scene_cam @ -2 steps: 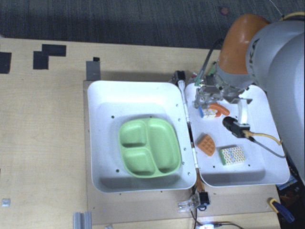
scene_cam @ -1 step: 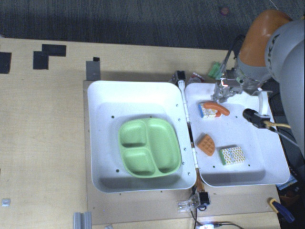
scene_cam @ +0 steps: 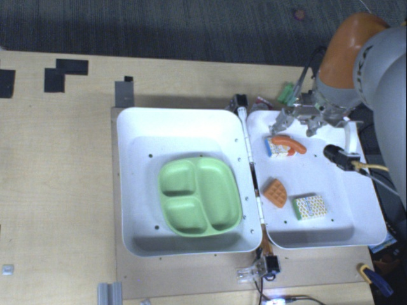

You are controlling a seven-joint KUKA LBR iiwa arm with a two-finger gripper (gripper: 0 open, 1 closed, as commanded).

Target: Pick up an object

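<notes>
Camera view: an orange sausage [scene_cam: 290, 144] lies on a small blue-and-white packet [scene_cam: 275, 148] near the back of the right bin [scene_cam: 365, 230]. The gripper [scene_cam: 297, 124] hangs just above it, fingers spread and holding nothing. Nearer the front lie an orange waffle [scene_cam: 275, 193] and a patterned block [scene_cam: 310, 206]. The left bin [scene_cam: 133, 164] holds a green divided plate [scene_cam: 199, 196].

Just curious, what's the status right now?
Gripper open, hovering above the orange sausage. Nothing held. Waffle, patterned block lie apart, nothing in the way.
</notes>
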